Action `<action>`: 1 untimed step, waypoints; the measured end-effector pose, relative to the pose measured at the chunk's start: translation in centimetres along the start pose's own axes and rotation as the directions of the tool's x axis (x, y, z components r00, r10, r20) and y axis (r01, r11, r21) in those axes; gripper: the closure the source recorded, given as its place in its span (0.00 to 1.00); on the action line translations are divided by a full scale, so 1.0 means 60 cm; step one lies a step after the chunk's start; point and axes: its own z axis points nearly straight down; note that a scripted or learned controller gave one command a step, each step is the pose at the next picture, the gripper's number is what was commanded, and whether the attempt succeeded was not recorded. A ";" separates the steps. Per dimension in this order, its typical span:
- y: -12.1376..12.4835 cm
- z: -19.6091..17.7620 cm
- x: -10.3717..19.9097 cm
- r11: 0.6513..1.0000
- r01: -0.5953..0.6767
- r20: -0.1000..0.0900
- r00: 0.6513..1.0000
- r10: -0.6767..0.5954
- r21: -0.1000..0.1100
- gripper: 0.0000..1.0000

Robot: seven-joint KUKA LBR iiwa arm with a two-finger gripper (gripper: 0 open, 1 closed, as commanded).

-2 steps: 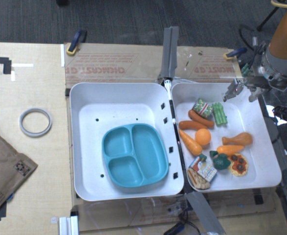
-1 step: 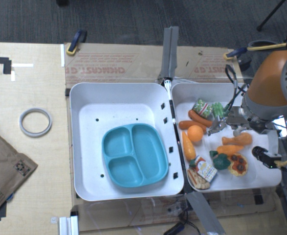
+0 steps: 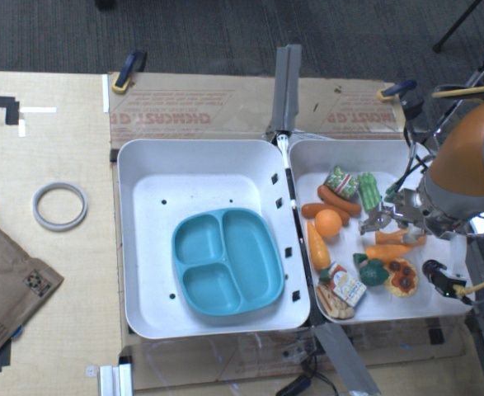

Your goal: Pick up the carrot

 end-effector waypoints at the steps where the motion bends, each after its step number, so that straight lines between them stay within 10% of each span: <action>1: -0.038 0.015 -0.015 0.971 -0.241 0.017 0.970 0.241 0.011 0.00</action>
